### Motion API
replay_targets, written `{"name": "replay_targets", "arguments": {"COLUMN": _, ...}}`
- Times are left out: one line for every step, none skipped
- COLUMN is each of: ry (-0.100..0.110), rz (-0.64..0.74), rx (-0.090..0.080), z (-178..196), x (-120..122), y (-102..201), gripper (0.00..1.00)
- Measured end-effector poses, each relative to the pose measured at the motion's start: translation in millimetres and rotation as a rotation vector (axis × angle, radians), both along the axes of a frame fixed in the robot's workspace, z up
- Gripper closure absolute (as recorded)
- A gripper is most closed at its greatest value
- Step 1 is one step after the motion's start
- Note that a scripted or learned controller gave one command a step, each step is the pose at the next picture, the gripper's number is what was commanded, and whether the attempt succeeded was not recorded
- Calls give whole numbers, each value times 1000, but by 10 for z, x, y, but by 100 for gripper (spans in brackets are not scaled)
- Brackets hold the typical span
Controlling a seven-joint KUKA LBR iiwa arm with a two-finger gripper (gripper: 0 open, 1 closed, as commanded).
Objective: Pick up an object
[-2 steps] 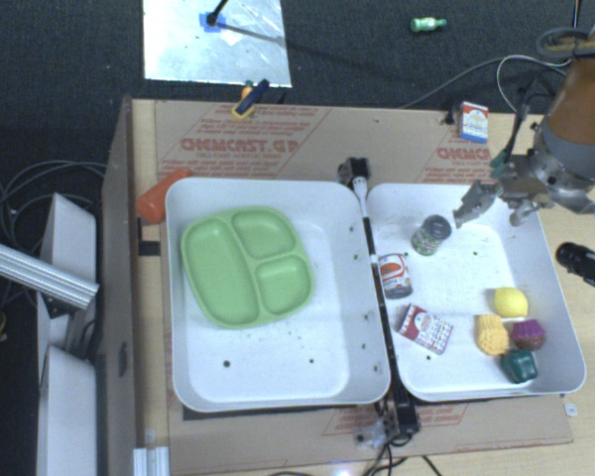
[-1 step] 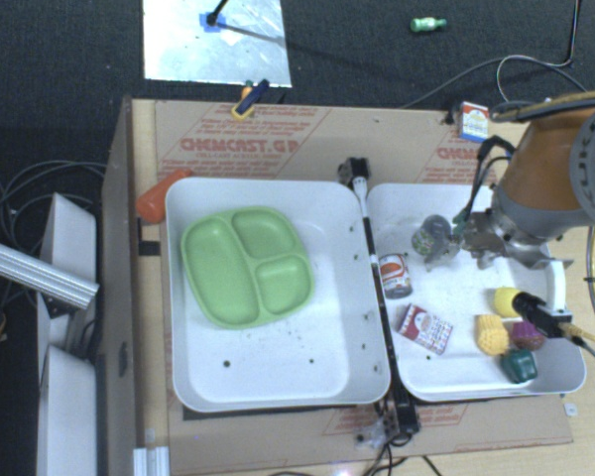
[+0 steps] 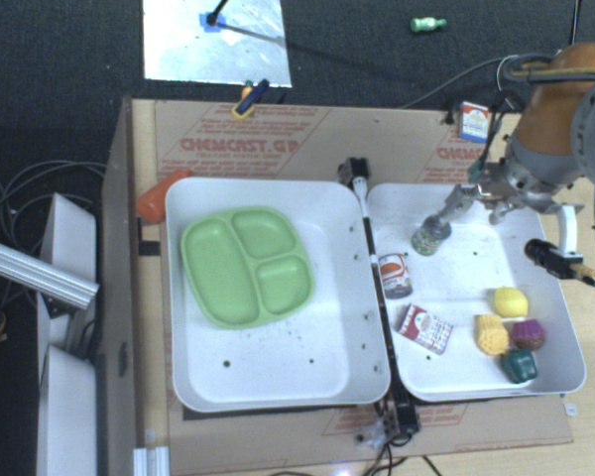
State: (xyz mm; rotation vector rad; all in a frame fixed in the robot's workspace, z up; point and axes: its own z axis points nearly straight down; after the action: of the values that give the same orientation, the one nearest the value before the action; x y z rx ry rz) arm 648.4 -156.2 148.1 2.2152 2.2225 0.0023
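You are looking down on a robotics lab test bench: two white bins [image 3: 347,385] sit side by side on a protective sheet of printed cardboard [image 3: 278,137] above dark carpet [image 3: 59,58]. Loose cables [image 3: 446,77] trail across the floor, and aluminium framing [image 3: 40,276] stands at the left.

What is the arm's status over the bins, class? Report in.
Gripper low over right bin, grip unclear. Can, carton, toy fruits loose. Green tray in left bin.
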Motion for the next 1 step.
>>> {"name": "replay_targets", "arguments": {"ry": -1, "rz": -1, "rx": 0, "z": -321, "x": 134, "y": 119, "gripper": 0}}
